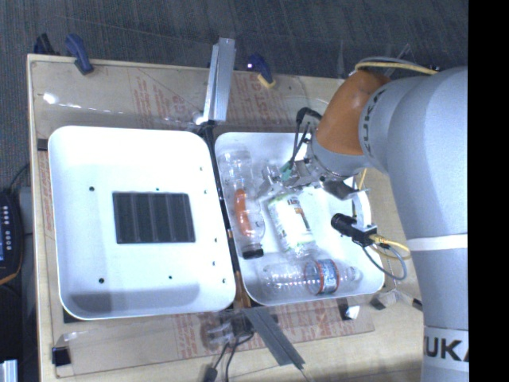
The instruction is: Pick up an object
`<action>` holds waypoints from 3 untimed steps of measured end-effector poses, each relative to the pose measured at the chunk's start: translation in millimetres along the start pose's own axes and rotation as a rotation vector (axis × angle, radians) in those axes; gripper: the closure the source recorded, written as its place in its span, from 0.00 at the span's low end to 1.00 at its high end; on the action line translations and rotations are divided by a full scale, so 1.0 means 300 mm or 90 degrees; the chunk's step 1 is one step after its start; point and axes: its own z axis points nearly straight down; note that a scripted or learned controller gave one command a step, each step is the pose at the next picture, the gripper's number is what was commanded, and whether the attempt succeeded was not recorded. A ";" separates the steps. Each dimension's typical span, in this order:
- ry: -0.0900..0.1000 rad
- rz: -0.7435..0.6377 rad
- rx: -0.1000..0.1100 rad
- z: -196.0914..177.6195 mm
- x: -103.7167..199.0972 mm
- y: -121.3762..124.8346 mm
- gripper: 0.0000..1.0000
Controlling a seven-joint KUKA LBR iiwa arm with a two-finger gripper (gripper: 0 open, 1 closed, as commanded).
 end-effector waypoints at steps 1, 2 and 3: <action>-0.007 -0.027 -0.004 -0.014 0.009 0.144 0.00; 0.000 -0.059 -0.001 -0.001 0.011 -0.040 0.00; -0.016 -0.199 -0.003 -0.099 0.076 -0.023 0.00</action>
